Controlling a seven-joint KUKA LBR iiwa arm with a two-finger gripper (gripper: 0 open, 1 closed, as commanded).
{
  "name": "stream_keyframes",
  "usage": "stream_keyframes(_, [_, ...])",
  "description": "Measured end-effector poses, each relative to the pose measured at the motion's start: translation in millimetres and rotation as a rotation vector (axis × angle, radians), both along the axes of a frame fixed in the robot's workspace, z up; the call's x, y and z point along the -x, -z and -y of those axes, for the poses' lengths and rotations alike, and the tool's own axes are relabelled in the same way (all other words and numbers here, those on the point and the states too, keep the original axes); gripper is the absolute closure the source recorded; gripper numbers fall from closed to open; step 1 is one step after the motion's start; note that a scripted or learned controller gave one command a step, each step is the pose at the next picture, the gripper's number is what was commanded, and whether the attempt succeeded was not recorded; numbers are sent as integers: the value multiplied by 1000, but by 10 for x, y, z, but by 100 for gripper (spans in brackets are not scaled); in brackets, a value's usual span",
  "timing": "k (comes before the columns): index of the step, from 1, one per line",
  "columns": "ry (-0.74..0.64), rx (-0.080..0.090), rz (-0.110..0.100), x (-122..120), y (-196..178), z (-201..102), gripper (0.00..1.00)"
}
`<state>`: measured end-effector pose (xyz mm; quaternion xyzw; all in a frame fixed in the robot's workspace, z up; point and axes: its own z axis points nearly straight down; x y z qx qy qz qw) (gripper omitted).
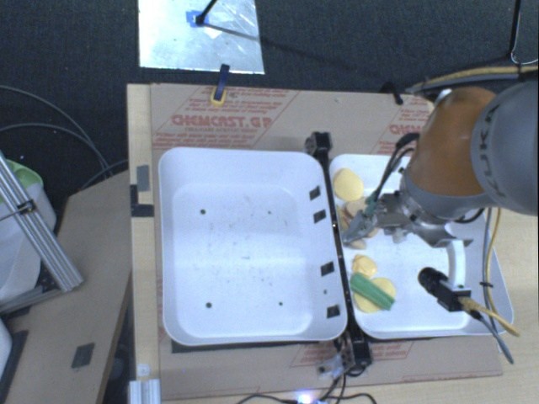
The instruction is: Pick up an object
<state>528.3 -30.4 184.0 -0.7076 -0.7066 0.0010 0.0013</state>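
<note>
The grey arm [472, 154], smooth and rounded with a broad orange band, reached in from the right over the right-hand white bin [421, 314], its gripper [364, 224] low by the bin's left wall; whether the fingers were parted or closed could not be told. Just beside the tip lay several pale yellow, soft-looking rounded pieces: a yellow oval piece [346, 183] above it and smaller cream lumps [357, 241] touching or close under it. Nearer the front of that bin sat another yellow piece [365, 266] against a flat green strip [368, 294]. The left bin [244, 242], a shallow glossy plastic tray with rounded corners, showed faint specks. Both bins rested on printed brown cardboard [227, 116] covering the bench
</note>
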Motion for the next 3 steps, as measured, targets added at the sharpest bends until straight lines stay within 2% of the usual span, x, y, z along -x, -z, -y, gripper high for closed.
stream_keyframes(1, [2, 3, 2, -535, 797, 746, 0])
stream_keyframes(2, [-11, -2, 11, -295, -53, 120, 0])
stream_keyframes(3, [-4, 0, 5, -287, -6, 158, 0])
